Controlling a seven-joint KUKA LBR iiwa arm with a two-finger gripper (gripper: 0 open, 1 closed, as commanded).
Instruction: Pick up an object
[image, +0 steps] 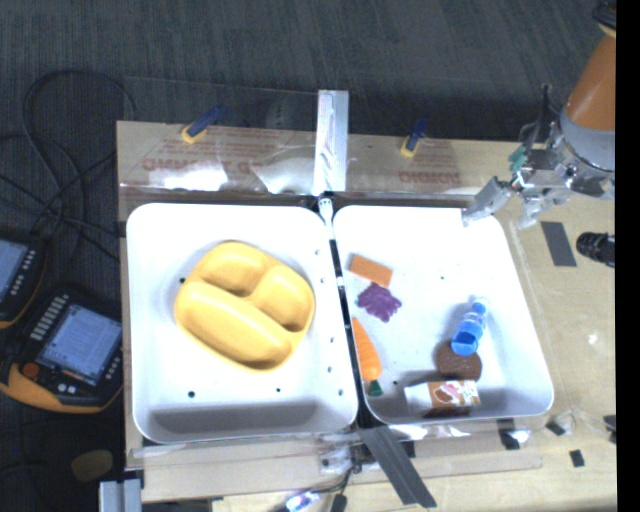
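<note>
While the grey arm with its orange band (597, 85) reaches in from the upper right, its gripper (497, 203) hangs over the far right corner of the right bin (520, 290), fingers spread and pinching nothing. 2 shallow white bins sit side by side on the bench (565, 330).

The left bin (150, 330) holds 1 item: a large yellow lumpy object (243, 303), roughly at its centre.

The right bin holds 6 items. 1 orange block (369, 268) lies near the upper left, with 1 purple piece (379, 301) just below it. 1 toy carrot (366, 356) lies along the left wall, its green end toward the near edge. 1 small blue bottle (468, 329) lies tilted in the right half, its lower end touching or overlapping 1 round brown object (458, 364). Just beside that brown object, against the near wall, lies 1 small packet (444, 396) with a red and brown label. All 6 lie well apart from the gripper.

Behind the bins, 2 clips, 1 with a blue and yellow handle (202, 123) and 1 yellow and blue (412, 141), pin a clear plastic sheet (240, 165) to the bench's far edge. 2 handheld control pendants (65, 345) rest on the dark floor at left, with black cables (60, 110) looping above them.
</note>
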